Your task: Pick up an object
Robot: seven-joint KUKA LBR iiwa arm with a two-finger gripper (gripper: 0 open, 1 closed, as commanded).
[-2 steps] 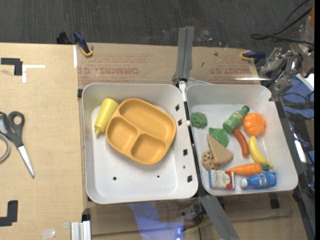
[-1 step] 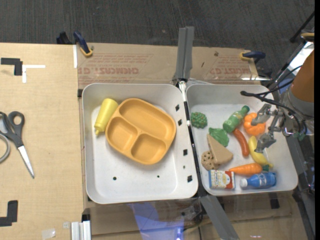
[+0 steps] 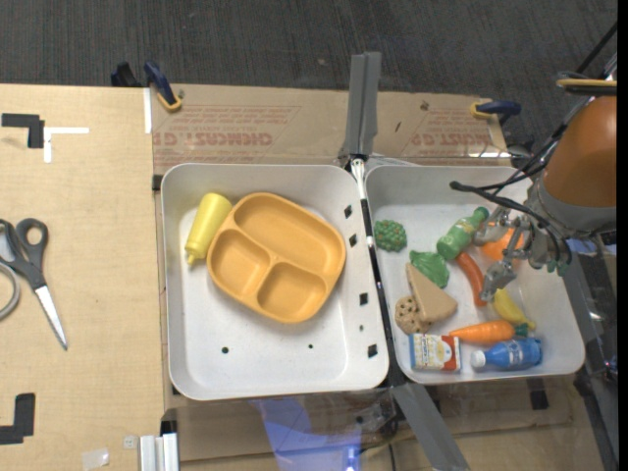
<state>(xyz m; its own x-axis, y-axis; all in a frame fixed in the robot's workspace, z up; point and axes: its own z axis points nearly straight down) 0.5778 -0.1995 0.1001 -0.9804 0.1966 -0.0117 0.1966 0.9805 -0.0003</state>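
Note:
My gripper (image 3: 514, 261) hangs over the right part of the right bin (image 3: 564, 307), open, with nothing visibly between its fingers. Under and beside it lie an orange piece (image 3: 494, 242), a red chili (image 3: 472, 277) and a yellow banana (image 3: 511, 308). Further left are a green bottle (image 3: 459, 237), a green leaf (image 3: 430, 267), a tan wedge (image 3: 432, 296), a cookie (image 3: 405, 311) and a green broccoli-like piece (image 3: 390, 235). Along the front wall lie a carrot (image 3: 481, 333), a white and red carton (image 3: 435, 352) and a blue bottle (image 3: 508, 355).
The left bin (image 3: 255, 361) holds an orange divided plate (image 3: 276, 257) and a yellow mustard bottle (image 3: 206, 227). Scissors (image 3: 34, 273) lie on the bench at the far left. The arm's orange band (image 3: 587, 155) and cables rise at the right edge.

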